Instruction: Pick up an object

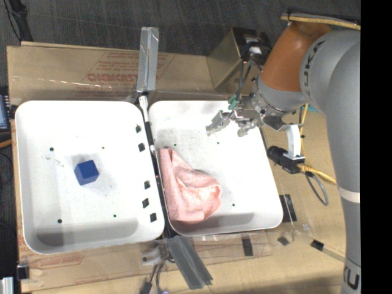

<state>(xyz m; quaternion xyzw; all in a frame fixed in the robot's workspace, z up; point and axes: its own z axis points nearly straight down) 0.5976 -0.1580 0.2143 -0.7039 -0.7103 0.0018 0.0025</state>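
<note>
- Pink cloth (187,192) lies crumpled at the near-left corner of the right bin (257,188), against the divider; it sits nearest the camera.
- Left bin (37,164): one blue cube (87,171), left of centre, resting flat and apart from the walls.
- Gripper (228,122) hovers over the far part of the right bin, well apart from the cloth. Jaws look parted, nothing between them.
- Arm (318,66): grey with an orange band, entering from the right.
- Progress: nothing lifted yet. Both candidates rest in their bins; approach, closing and lift all remain, by my reading.
- Writing: red print on the cardboard (79,69) behind the bins, too faint to read with confidence.
</note>
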